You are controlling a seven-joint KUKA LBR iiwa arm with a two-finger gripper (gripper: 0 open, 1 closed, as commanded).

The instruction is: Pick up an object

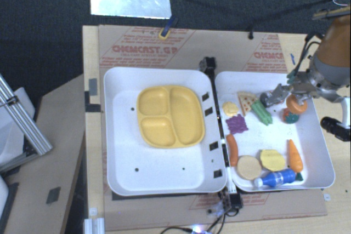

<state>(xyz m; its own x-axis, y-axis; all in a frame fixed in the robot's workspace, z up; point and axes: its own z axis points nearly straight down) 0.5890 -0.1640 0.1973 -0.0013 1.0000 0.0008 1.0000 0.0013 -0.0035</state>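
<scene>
Fingers sit over the right bin; can't tell if they're apart or together. Green toy lies just below-left of them, long axis diagonal, upper-left to lower-right. Cracker further left, orange-and-green ball to the right, crowding both sides.
</scene>
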